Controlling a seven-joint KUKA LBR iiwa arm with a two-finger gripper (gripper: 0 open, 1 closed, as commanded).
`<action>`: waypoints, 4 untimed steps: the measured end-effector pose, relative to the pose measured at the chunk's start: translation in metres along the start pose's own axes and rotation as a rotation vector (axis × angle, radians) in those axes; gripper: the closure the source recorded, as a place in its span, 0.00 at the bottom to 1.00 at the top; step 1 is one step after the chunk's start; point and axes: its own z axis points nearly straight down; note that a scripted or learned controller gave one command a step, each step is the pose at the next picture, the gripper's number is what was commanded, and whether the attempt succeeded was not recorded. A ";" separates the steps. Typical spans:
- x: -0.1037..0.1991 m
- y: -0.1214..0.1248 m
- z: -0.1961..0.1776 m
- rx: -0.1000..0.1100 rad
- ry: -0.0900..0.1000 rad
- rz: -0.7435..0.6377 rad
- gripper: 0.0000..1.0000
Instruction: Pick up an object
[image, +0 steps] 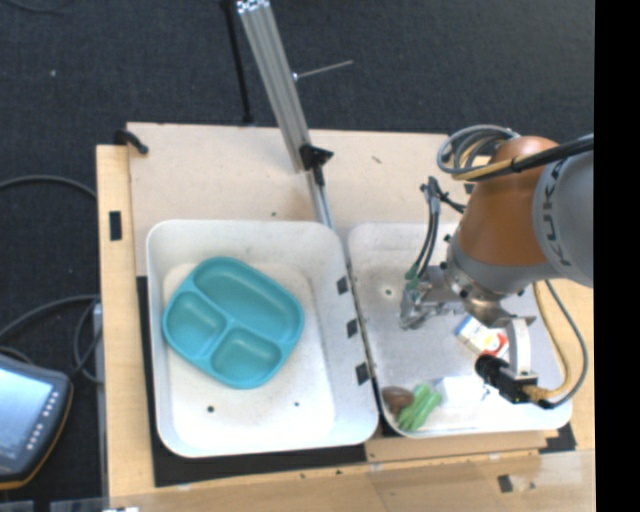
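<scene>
My gripper (414, 308) hangs low over the left middle of the right bin (372, 250), below the orange wrist band. Nothing shows in it, and the bin floor under it looks bare. At the bin's front left corner a green object (424, 404) lies against a small brown object (397, 397). A white item (462, 388) rests just right of them. Right of the gripper, partly under the arm, sits a white packet with red and blue marks (480, 336).
In the left bin (250, 432) lies a teal divided plate (232, 320). A slanted metal post (285, 95) rises behind the bins. Black cables and a connector (512, 385) hang off the arm near the right bin's front right.
</scene>
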 end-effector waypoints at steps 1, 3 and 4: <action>0.030 -0.028 0.000 -0.001 0.000 0.000 1.00; 0.089 -0.040 -0.004 -0.001 0.002 -0.003 1.00; 0.094 -0.041 0.001 0.001 0.001 -0.001 1.00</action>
